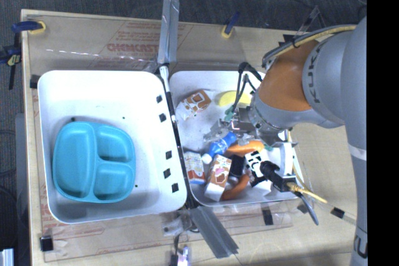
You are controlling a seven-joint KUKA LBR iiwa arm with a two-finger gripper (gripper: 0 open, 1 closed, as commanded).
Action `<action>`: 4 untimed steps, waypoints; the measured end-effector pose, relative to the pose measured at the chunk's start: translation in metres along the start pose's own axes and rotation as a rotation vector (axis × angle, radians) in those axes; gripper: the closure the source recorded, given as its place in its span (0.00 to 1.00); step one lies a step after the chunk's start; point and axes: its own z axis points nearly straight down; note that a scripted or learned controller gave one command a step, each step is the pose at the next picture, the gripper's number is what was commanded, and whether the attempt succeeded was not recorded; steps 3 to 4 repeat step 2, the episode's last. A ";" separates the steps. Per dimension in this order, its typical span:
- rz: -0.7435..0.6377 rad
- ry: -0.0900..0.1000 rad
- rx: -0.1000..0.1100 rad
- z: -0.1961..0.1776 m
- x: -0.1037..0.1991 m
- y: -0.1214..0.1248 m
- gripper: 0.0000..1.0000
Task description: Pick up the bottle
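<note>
One fixed camera looks down aslant on both bins (100, 81).

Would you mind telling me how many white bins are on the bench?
2. The left bin holds a blue tray. The right bin holds a clutter of items, with the arm reaching over it.

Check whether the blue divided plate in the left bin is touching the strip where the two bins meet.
Apart. In the camera view, bare white bin floor lies between the blue divided plate and the strip where the bins meet.
</note>
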 end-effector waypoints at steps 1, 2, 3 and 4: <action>0.007 0.000 0.000 0.066 -0.001 0.020 0.00; -0.154 0.001 0.000 0.044 0.018 -0.003 0.00; -0.154 0.001 0.000 0.044 0.018 -0.003 0.00; -0.154 0.001 0.000 0.044 0.018 -0.003 0.00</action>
